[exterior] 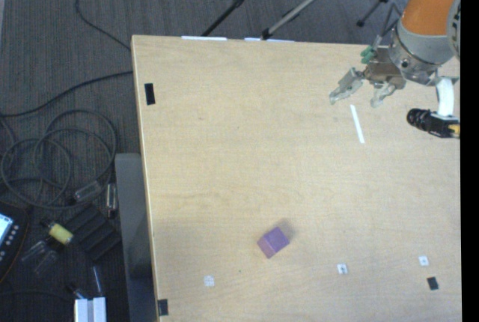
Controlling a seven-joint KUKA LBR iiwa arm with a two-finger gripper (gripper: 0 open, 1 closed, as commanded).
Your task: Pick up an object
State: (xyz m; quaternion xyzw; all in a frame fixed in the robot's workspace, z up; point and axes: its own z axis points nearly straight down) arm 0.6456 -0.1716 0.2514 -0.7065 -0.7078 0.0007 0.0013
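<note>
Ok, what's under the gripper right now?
Under the open gripper lies bare tan bench top, with a thin white stick just below it. Nothing sits between its fingers. The purple block lies far off, near the front.

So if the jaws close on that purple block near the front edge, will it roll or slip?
The purple block looks cube-shaped with flat faces, so it should probably sit still rather than roll. It looks small and likely light, so a nudge may slide it across the smooth wooden bench top. It sits turned at an angle, so an unaligned grip might twist it.
</note>
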